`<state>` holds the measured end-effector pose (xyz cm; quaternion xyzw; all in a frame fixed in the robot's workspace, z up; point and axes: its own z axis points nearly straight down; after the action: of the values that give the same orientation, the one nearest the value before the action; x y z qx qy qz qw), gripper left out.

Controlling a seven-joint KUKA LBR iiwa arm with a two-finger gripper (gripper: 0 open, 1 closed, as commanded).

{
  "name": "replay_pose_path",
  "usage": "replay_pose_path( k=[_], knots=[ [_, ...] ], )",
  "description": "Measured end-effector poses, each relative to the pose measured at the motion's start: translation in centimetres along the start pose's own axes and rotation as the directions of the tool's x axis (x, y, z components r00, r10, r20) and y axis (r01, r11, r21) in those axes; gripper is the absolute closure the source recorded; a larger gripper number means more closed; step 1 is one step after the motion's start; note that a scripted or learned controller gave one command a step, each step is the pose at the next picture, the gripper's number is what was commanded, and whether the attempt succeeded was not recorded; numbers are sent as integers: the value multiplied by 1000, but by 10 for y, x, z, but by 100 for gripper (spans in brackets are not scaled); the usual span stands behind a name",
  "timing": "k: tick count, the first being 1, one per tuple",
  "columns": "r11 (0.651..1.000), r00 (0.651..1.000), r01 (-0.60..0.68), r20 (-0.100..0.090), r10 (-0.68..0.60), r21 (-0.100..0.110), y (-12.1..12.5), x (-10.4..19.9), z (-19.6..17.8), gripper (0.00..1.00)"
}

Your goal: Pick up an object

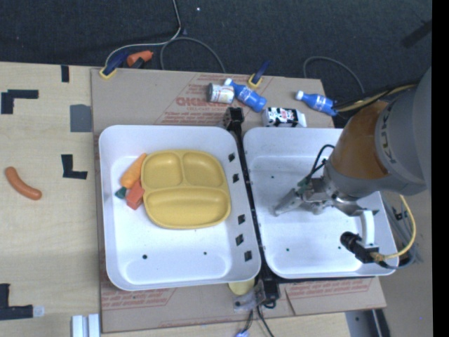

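The gripper [286, 203] hangs low over the middle of the right bin [280, 258], its finger state unclear, while a yellow tray [186, 189] lies in the left bin [168, 269].

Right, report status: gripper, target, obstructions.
Gripper low in right bin, nothing between fingers. Yellow tray and carrot sit in left bin. Nothing obstructing.

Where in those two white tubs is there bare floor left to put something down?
In the left bin, the strip below the yellow divided plate is bare; its upper half is crowded by the plate and the orange carrot beside it. In the right bin, the floor left of the gripper is free; the arm covers the right part.
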<state>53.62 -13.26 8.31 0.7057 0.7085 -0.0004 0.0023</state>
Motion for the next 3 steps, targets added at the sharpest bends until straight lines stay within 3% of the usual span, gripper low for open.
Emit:
replay_pose_path(
  k=[1, 2, 3],
  knots=[
    [1000, 1000, -2, 1, 2, -5, 75, -59, -56, 0],
    [1000, 1000, -8, -3, 8, 2, -48, -62, -1, 0],
    [1000, 1000, 3, 1, -3, -5, 44, -4, -4, 0]
  ],
)
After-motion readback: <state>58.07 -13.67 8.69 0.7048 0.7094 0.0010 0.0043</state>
